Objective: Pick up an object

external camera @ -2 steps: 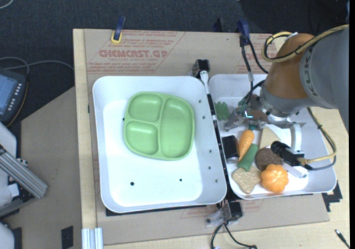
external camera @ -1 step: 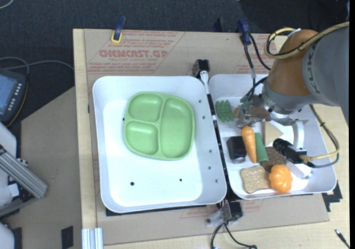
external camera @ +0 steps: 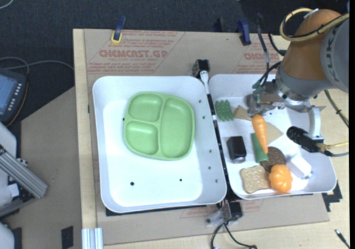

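A dark carpeted floor surrounds a brown-topped bench (external camera: 166,48) that carries two shallow white bins side by side. The carrot (external camera: 259,133) lies in the right bin (external camera: 327,178), orange, lengthwise, its upper end just under the pincer (external camera: 258,105); it looks the likeliest target, though that is a guess. Below it, touching or nearly so, sit a green stick (external camera: 256,143), a brown round piece (external camera: 274,157), an orange fruit (external camera: 280,178) and a cracker (external camera: 254,178). A black block (external camera: 237,148) lies to the left, a green ridged piece (external camera: 224,110) above that, and a tan wedge (external camera: 240,112) beside it. A white block (external camera: 300,164) rests near the right wall.

The arm (external camera: 310,48) hangs low over the bin's upper part. Whether the pincer is spread or pressed together I cannot tell; the wrist hides it. Nothing appears lifted: every item seems to lie on the bin floor. So the grasp and the raise are, by my reading, not yet done.

The left bin (external camera: 111,131) holds a green divided plate (external camera: 160,126).
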Controlling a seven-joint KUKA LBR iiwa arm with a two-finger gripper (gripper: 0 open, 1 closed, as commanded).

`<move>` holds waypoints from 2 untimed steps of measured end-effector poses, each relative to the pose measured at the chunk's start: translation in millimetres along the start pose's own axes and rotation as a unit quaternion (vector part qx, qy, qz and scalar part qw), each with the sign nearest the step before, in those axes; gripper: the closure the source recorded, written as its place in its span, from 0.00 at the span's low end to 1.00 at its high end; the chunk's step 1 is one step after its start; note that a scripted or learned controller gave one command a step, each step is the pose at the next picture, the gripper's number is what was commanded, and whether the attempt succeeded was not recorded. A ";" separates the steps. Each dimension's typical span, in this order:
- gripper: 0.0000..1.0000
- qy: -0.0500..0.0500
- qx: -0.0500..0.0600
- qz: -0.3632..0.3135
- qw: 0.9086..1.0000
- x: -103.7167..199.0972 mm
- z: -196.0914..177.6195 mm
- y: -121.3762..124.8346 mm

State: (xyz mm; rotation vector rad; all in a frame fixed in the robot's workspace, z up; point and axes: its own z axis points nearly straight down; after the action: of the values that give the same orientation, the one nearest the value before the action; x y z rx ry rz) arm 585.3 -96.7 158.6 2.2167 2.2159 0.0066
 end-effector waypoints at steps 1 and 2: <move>1.00 0.000 0.000 -0.001 1.000 1.3 -51.7 11.9; 1.00 0.001 0.002 -0.001 1.000 1.4 -67.4 12.9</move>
State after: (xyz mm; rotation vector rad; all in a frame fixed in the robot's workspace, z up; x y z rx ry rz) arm 597.7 -95.1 226.1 2.2172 2.2199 0.0039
